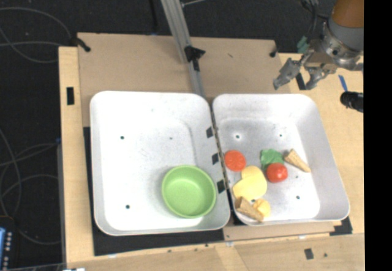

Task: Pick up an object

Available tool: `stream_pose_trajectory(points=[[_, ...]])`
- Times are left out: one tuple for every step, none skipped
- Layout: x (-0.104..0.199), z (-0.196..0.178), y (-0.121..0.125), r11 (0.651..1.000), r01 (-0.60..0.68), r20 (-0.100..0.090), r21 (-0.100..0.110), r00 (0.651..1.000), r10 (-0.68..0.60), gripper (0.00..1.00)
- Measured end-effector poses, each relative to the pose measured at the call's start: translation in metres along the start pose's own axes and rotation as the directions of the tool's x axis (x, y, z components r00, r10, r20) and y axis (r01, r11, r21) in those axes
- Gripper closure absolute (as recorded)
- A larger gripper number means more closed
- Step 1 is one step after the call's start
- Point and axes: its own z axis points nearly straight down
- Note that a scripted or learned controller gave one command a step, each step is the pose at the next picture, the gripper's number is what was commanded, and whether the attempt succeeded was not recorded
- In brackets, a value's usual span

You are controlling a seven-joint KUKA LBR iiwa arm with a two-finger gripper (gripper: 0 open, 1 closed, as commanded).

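near edge, right bin: a yellow wedge piece (256, 208) is being seen at the near left corner of the right bin (306, 107), touching a pale yellow lump (251, 183) just behind it.
near edge, left bin: a green bowl (188, 191) is being carried upright near the near right corner of the left bin (122, 111).
middle, right bin: an orange-red round piece (235, 160) is being seen by the left wall; a red tomato-like piece (277, 172), a green leafy piece (270, 156) and a tan cone piece (297, 160) are being crowded together toward the centre.
far edge: the gripper (295, 77) is being held above the bench, just beyond the far right corner of the right bin, well apart from every object.
claw state: fingers are being shown spread, nothing between them.
task stage: judged as pre-grasp; no object is being lifted.
risk: pieces are being packed tightly, so two could be getting pinched at once or one nudged aside.
risk: pieces by the bin wall could be getting missed, with a finger being blocked by the wall.
risk: small rounded pieces could be slipping out as the fingers are being closed.
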Motion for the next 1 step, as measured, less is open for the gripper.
stream_pose_trajectory(points=[[-0.0006,-0.0001,-0.0002,1.0,0.0,0.001,0.0,1.0,0.0,0.0]])
